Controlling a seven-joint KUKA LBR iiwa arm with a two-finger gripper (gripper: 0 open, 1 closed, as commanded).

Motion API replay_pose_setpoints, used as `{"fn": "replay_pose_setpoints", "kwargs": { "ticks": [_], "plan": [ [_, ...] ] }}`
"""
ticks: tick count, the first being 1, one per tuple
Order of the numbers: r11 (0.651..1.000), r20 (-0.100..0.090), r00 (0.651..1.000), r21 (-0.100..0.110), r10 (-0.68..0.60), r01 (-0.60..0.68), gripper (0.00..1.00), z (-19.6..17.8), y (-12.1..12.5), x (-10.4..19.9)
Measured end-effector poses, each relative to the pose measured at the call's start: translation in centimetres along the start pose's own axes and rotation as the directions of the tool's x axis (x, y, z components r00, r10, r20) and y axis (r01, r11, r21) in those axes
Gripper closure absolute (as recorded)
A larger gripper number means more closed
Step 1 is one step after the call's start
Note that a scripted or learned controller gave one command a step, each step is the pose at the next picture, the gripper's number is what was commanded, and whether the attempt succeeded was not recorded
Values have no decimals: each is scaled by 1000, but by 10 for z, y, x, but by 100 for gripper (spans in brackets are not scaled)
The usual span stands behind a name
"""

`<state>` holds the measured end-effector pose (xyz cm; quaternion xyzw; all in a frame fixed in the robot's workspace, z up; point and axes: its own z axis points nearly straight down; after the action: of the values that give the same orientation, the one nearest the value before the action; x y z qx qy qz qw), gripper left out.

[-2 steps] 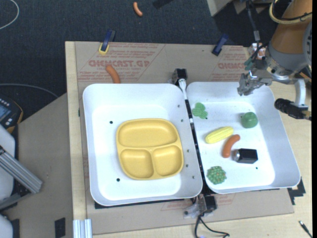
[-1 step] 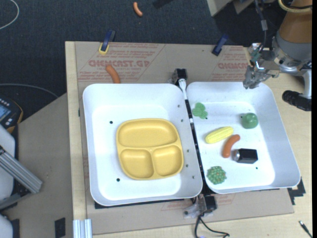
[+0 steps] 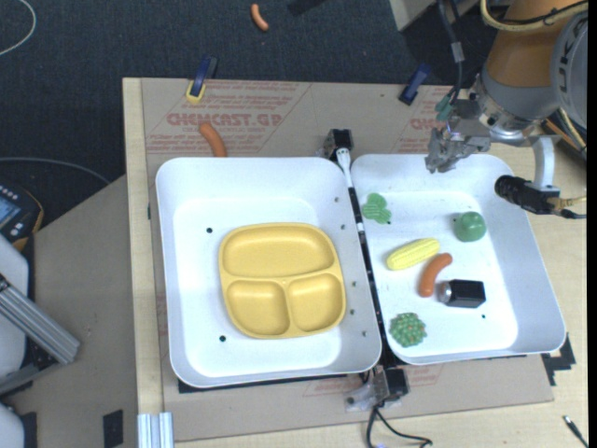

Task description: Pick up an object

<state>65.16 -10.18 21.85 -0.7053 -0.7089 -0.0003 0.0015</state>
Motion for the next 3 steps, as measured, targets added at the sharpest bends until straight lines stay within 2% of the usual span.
{"fn": "replay_pose_setpoints", "kwargs": {
  "ticks": [1,2,3],
  "plan": [
    [1000,1,1000,0,0,0,100,-3,-3,46],
    [1000,1,1000,-6,-1,1,100,-16,8,102],
    [1000,3,1000,-4,4,-4,100,-16,10,105]
  ]
}}
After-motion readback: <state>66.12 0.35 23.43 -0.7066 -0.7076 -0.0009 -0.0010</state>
